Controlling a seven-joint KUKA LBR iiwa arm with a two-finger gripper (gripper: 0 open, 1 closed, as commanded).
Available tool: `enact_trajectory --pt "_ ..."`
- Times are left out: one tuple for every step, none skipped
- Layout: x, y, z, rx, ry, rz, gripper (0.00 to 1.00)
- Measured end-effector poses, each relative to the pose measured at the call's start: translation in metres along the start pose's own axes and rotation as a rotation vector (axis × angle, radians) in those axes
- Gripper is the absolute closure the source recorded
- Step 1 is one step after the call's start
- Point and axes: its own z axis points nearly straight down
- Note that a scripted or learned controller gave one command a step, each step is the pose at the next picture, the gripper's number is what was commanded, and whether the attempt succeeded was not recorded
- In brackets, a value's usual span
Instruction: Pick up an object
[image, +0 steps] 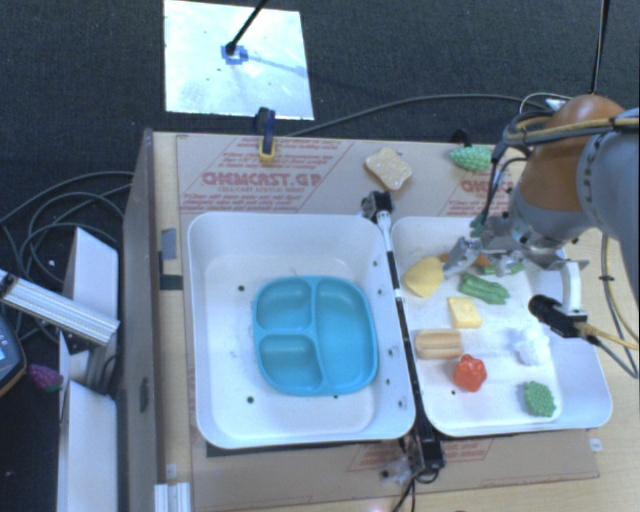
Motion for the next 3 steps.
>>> enact_trajectory --pt "0.02 -0.055 0.061 0.001 -0.001 0.003 0.0" --pt "0.031 0.023 0.031 -0.003 -0.002 0.0 0.0" --pt "0.002 -0.044 0.061 0.002 -0.002 0.004 0.0"
